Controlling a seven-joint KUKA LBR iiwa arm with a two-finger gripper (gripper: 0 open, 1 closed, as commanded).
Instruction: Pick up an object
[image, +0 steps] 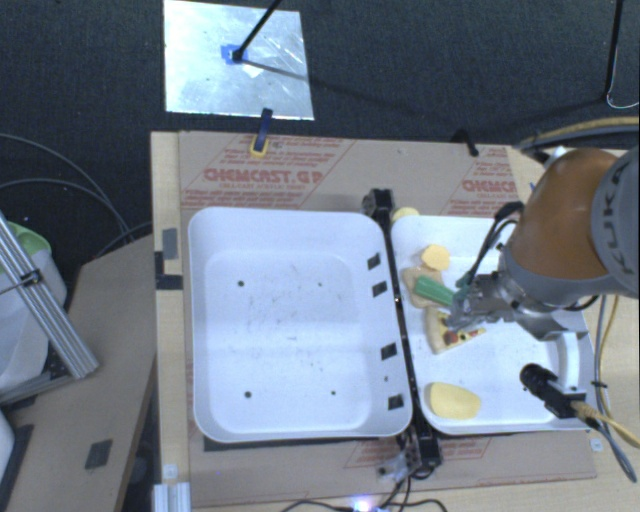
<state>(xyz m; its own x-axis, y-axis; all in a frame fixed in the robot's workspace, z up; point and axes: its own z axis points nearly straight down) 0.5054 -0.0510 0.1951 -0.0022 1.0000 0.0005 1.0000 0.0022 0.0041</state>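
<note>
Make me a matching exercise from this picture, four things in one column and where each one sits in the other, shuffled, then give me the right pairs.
Things:
1. yellow oval piece
2. green stick
3. round yellow piece
4. left bin

Places:
A. by the gripper, middle of the right bin
B. near corner of the right bin
C. beside the divider, on the camera's left
D. far part of the right bin

Pairs: 1-B, 2-A, 3-D, 4-C
</note>
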